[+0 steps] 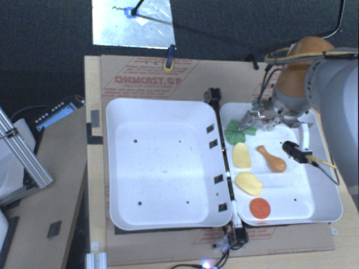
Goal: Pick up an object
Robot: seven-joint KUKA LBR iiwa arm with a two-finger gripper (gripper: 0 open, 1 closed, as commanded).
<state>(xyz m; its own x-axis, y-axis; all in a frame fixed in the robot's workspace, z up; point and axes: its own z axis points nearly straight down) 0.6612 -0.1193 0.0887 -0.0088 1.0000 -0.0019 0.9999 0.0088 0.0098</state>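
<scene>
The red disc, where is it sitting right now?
The red disc lies in the right bin, near its front edge, just below the yellow lump.

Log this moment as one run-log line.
gripper: over green leaf-shaped toy, right white bin | grasp: unconfirmed | left white bin: untouched

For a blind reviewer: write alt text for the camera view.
A grey arm's gripper sits at a green leafy toy in the right bin, which also holds two yellow pieces, a drumstick and a red disc.
</scene>
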